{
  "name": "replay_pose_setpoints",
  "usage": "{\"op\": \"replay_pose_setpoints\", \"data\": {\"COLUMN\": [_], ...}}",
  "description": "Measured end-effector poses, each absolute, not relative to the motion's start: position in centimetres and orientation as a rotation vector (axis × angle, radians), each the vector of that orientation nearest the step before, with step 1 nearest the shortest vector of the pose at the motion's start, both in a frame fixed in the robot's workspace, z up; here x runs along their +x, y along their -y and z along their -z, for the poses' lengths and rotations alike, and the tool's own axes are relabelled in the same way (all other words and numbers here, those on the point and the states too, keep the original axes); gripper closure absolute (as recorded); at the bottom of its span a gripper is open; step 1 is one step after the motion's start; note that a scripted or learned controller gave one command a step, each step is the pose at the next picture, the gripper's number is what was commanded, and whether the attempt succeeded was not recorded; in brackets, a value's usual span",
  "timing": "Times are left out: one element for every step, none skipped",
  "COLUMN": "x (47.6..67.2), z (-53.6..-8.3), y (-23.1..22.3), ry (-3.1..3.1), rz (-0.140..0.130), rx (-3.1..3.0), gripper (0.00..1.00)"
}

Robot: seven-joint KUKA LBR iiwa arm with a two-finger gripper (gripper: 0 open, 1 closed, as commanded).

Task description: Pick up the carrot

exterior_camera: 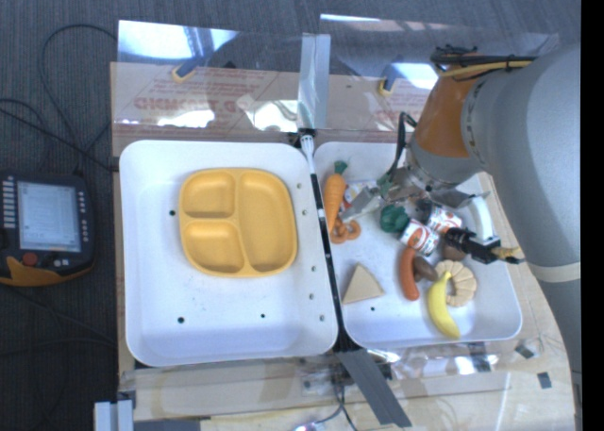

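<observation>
In the right bin (pixel 491 325), the gripper (pixel 370 198) hangs low with fingers slightly spread, nothing between them; the carrot (pixel 334 193) lies just left, beside it.

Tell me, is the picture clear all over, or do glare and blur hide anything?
In the camera view, bright glare streaks the clear panels behind the bins; the carrot and yellow tray look evenly lit and fairly sharp, with soft shadows; the grey arm nearest the camera is large and slightly blurred, and the clutter under it is hard to separate.
</observation>
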State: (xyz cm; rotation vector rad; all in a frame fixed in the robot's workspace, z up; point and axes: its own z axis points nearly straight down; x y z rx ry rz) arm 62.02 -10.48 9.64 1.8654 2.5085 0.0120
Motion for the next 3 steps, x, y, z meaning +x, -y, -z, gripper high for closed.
{"op": "replay_pose_setpoints", "data": {"x": [67.3,67.5,65.8], "z": [-9.6,-9.4,-9.7], "y": [11.1,20.0,20.7], "ry": [-2.481,-2.414,-2.026], "rz": [-0.006,-0.025,-0.04], "rx": [1.91,2.032,2.397], "gripper": [0.0,0.0,0.0]}}
